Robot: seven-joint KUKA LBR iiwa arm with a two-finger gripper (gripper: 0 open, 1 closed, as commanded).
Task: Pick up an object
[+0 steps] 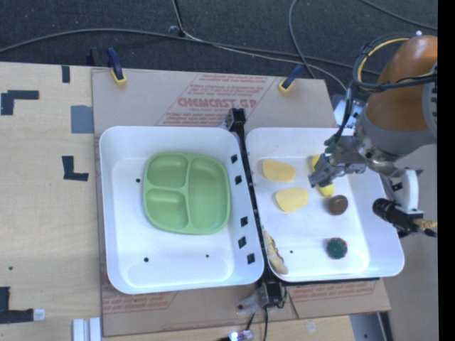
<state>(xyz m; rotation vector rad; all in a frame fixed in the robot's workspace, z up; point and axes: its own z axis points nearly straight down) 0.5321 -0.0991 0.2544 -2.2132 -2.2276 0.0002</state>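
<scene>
Gripper [325,177] stood directly over a small yellow piece [323,187] in the right bin [380,258] (finger state indiscernible).

bench [43,212] wood | cardboard sheet [213,98] on top | 2 white bins [114,148] side by side

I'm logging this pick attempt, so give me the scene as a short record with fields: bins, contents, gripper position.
left bin: holds a green divided plate
right bin: two pale yellow pieces, a brown round item, a dark green round item, a tan item by the divider
gripper: over the right bin's upper part, above a small yellow object
grasp: cannot tell
</scene>
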